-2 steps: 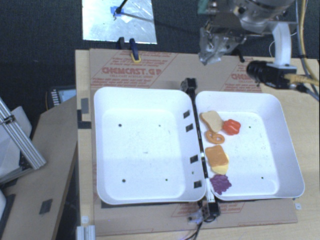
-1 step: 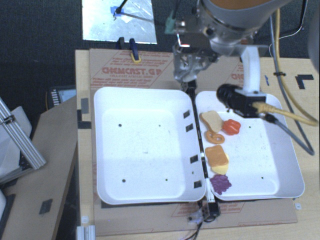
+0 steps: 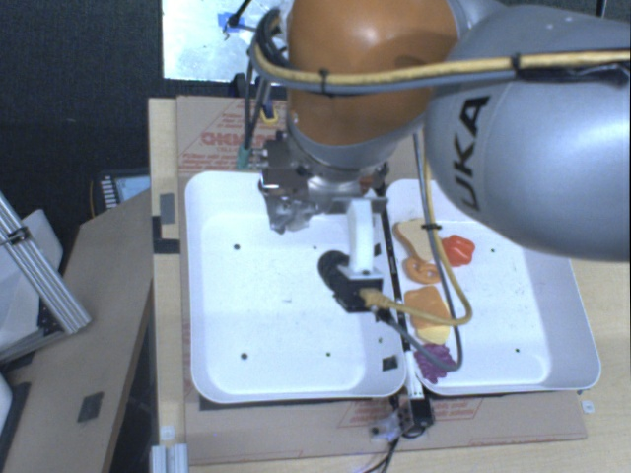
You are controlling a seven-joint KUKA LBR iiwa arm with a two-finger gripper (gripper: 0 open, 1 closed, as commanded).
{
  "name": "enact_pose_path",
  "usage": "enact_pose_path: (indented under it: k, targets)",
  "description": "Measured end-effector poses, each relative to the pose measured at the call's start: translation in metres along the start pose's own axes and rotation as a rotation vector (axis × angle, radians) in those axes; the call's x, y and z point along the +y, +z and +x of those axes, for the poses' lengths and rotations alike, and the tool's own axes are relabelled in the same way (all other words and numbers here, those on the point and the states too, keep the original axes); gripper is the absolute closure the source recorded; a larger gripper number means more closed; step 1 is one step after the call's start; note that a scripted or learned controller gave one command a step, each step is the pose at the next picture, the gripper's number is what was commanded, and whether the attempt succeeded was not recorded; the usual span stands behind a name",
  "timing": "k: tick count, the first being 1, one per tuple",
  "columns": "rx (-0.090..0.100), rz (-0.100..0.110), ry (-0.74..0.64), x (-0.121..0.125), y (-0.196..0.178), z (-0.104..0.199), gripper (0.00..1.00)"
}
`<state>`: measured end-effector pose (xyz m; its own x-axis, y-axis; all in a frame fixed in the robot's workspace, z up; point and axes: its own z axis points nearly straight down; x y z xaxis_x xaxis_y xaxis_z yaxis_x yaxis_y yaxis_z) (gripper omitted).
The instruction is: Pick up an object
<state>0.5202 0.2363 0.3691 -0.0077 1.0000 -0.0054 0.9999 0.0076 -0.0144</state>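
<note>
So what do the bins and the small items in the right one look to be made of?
Bins: smooth white moulded plastic, going by the rounded rims and soft sheen. Red piece, orange pieces and purple piece: probably plastic or rubber toy food, given the saturated, uniform colour; too small to be sure.

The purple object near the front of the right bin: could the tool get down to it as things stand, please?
Probably yes: the purple object lies uncovered near the right bin's front edge, though a yellow cable loops beside it.
</note>
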Motion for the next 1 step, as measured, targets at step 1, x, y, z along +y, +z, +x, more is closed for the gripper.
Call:
enact_pose_path:
  k: [1]
  targets:
    - [0.008,-0.025,0.012,-0.0229,-0.0883,-0.0715,1.0]
